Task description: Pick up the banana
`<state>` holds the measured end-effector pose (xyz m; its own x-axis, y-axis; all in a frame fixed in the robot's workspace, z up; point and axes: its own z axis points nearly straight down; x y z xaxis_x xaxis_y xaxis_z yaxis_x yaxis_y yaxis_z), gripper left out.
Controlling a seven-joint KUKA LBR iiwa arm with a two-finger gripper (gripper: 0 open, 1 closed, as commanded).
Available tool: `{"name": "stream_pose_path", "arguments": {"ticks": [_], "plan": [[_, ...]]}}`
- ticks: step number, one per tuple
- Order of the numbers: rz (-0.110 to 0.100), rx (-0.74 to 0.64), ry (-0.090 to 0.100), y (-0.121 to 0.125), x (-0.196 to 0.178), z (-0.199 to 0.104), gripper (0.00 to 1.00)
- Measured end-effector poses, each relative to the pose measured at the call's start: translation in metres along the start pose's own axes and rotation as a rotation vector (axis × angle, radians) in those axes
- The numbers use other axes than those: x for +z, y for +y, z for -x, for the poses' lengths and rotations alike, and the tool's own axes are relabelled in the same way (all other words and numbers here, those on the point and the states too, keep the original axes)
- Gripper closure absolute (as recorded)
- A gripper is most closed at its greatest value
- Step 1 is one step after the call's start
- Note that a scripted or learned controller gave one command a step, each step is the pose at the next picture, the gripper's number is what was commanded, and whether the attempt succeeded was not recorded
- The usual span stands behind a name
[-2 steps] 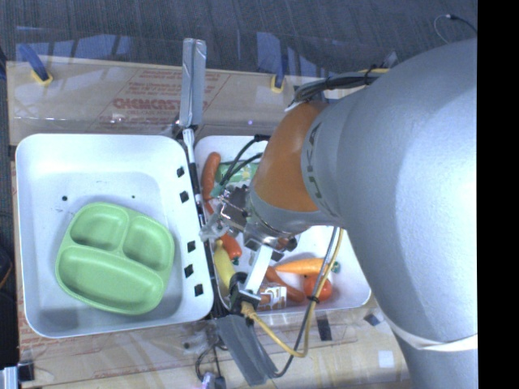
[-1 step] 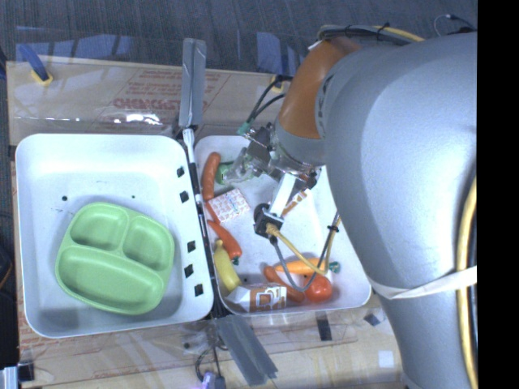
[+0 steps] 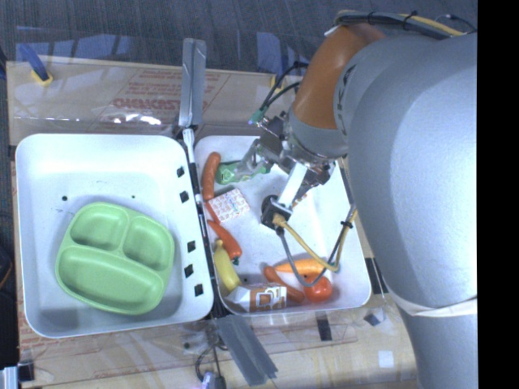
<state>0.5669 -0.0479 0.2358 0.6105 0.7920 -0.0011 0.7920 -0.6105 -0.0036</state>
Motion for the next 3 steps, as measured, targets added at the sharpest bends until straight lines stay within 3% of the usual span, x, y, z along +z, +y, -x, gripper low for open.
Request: {"name": "stream_pose_path", "arguments": {"ticks": [1, 2, 3], "plan": [[-0.001, -0.577, -0.001, 0.041, 0.028, 0.1, 0.0], [-0.001, -0.408, 0.001, -0.033, 0.145, 0.095, 0.0], [0.001, -0.534, 0.001, -0.091, 0.045, 0.0, 0.0]]}}
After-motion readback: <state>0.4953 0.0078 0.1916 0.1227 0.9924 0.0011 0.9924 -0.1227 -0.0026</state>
